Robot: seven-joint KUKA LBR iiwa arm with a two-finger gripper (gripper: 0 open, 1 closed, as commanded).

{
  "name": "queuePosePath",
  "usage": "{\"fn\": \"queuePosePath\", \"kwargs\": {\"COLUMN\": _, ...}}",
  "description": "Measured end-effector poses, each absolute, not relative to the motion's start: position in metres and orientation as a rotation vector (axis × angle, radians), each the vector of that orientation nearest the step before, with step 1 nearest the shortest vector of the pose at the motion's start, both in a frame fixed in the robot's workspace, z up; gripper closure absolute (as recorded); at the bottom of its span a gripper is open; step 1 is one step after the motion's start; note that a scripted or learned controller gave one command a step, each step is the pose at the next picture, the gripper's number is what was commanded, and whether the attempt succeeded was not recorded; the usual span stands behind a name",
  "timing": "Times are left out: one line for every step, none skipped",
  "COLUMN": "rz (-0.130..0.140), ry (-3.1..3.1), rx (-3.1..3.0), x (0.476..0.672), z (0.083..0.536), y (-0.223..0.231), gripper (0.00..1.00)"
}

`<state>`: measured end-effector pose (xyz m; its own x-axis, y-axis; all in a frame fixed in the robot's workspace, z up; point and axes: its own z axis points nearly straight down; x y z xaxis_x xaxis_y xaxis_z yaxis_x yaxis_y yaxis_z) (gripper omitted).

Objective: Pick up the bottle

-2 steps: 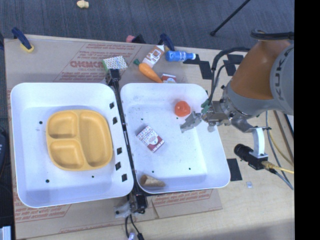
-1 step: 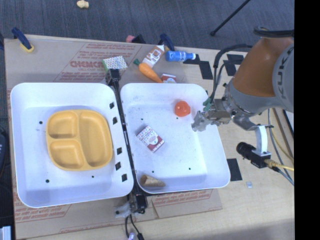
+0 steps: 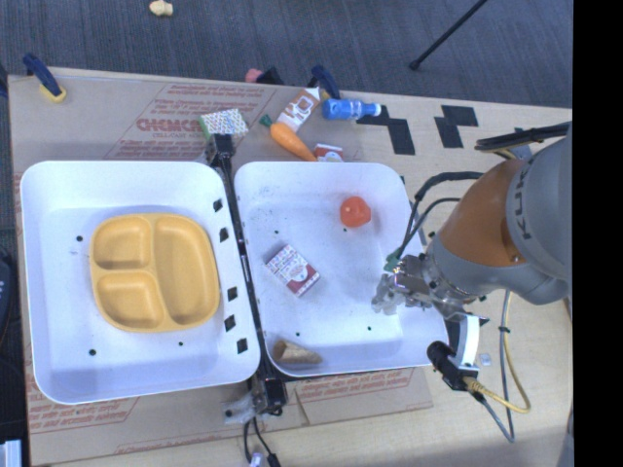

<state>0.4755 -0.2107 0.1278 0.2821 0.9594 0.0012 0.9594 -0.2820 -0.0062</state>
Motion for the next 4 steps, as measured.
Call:
{"fn": "queuePosePath", "kwargs": {"rz": 0.001, "ry": -2.146, "rx": -2.292, "x": 0.477, "z": 0.199, "y": -0.195, "gripper": 1.00}}
{"fn": "queuePosePath", "kwargs": {"rz": 0.003, "ry": -2.201, "rx": -2.236, "x": 0.476, "z": 0.154, "y": -0.204, "gripper": 1.00}}
{"fn": "queuePosePath", "kwargs": {"rz": 0.001, "ry": -2.475, "rx": -1.927, "x": 0.476, "z": 0.165, "y": -0.191, "gripper": 1.00}}
{"fn": "queuePosePath", "kwargs": {"rz": 0.001, "ry": -2.563, "rx": -1.809, "x": 0.476, "z": 0.152, "y": -0.167, "gripper": 1.00}}
